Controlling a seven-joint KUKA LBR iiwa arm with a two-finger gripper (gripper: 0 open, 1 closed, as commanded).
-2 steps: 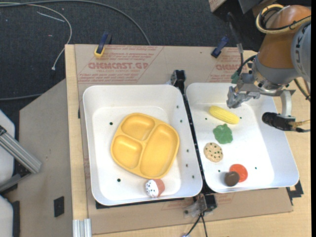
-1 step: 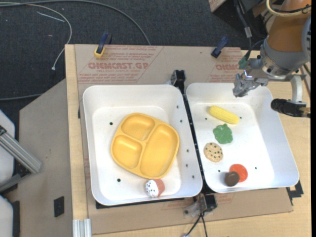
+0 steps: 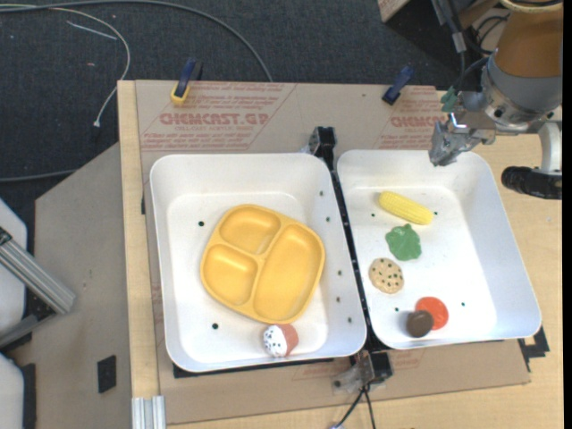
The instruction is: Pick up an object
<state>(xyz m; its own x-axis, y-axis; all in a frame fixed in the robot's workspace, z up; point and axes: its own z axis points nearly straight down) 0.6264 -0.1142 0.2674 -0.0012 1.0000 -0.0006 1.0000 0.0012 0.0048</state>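
The right bin (image 3: 500, 231) holds a yellow corn cob (image 3: 406, 208), a green leafy toy (image 3: 404, 242), a chocolate-chip cookie (image 3: 386, 276) and a small orange and brown toy (image 3: 425, 316). My gripper (image 3: 444, 153) hangs over the bin's far rim, up and to the right of the corn cob, apart from every object. Its fingers look close together, with nothing seen between them. The left bin (image 3: 174, 239) carries a yellow divided plate (image 3: 262, 262) and a small white and red toy (image 3: 279, 340) near its front edge.
Both bins sit on a cardboard sheet (image 3: 232, 114) held by blue clamps (image 3: 186, 80) at the back. A black bracket (image 3: 323, 141) joins the bins at the far side. Cables (image 3: 107, 34) run over the dark carpet behind.
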